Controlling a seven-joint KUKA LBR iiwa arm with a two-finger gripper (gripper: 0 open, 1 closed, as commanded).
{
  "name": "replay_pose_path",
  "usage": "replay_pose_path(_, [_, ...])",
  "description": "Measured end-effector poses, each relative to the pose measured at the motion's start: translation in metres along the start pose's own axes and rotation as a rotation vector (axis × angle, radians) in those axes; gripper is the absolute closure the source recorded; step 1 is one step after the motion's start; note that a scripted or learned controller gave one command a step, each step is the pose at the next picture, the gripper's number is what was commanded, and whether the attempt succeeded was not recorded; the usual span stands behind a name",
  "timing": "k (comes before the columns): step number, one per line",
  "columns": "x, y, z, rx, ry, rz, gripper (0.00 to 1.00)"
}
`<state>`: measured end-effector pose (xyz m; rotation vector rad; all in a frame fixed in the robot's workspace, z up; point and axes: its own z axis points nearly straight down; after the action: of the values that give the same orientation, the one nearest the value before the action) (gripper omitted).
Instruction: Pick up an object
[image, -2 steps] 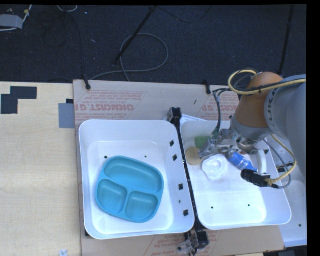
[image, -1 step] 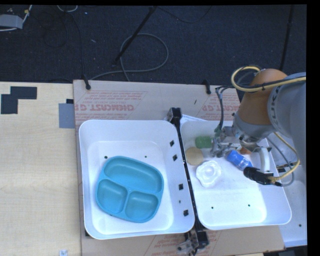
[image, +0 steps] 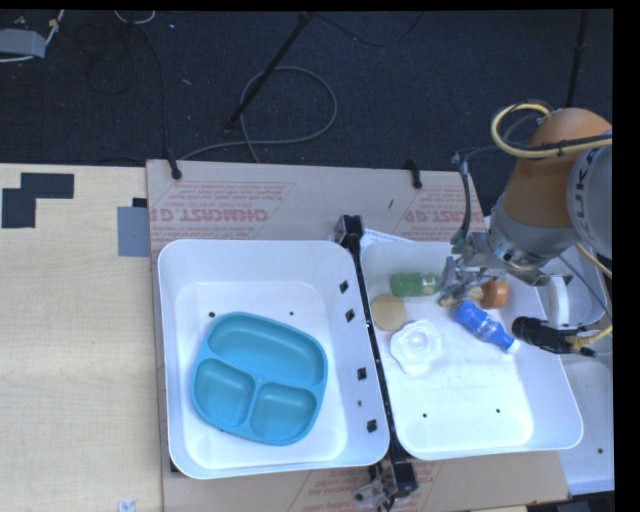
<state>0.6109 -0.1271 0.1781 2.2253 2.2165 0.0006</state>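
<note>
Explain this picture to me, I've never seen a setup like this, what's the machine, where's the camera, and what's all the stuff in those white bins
The machine is a robot arm, grey with an orange band, reaching in from the right. At its end is a two-finger tool for picking things up. One camera fixed above the bench looks down at a slant.

Two shallow white bins sit side by side. The left bin holds a blue tray with three compartments. The right bin holds small items near its far edge: a green object, a tan disc, a white lump, a blue bottle and an orange-brown ball.

The tool hangs low among these items, beside the green object. I can't tell whether it grips anything.
</note>
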Motion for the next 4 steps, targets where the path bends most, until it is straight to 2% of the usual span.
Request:
replay_pose_path(1, [-0.002, -0.001, -0.063, -0.002, 0.000, -0.004, 1.00])
replay_pose_path(2, [-0.003, -0.001, -0.087, 0.001, 0.000, -0.005, 1.00])
replay_pose_path(3, [0.040, -0.010, -0.085, 0.005, 0.002, -0.007, 1.00])
replay_pose_path(4, [0.084, -0.031, -0.082, 0.006, 0.002, -0.007, 1.00])
